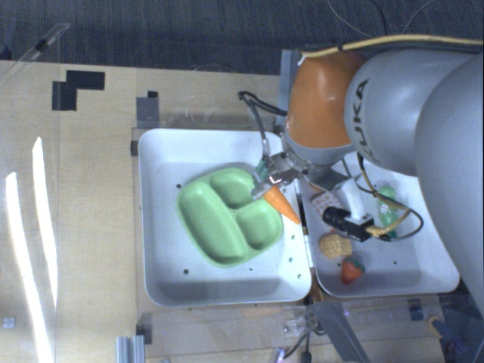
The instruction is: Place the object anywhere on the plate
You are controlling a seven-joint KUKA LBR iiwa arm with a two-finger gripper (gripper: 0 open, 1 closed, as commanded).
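A green plate (227, 218) with three compartments lies in the left bin (162, 278). My gripper (271, 178) hangs over the plate's right rim, just below the orange wrist band. An orange carrot (281, 204) slants down from the fingers, its upper end between them and its lower end over the plate's right edge. The gripper is shut on the carrot.
The right bin (423, 278) holds a yellow lumpy piece (333, 244), a red strawberry (351, 271), a green-and-white item (387, 212) and a pale packet (327, 201). A black cable and connector (344, 222) hang over that bin. The arm covers the upper right of the view.
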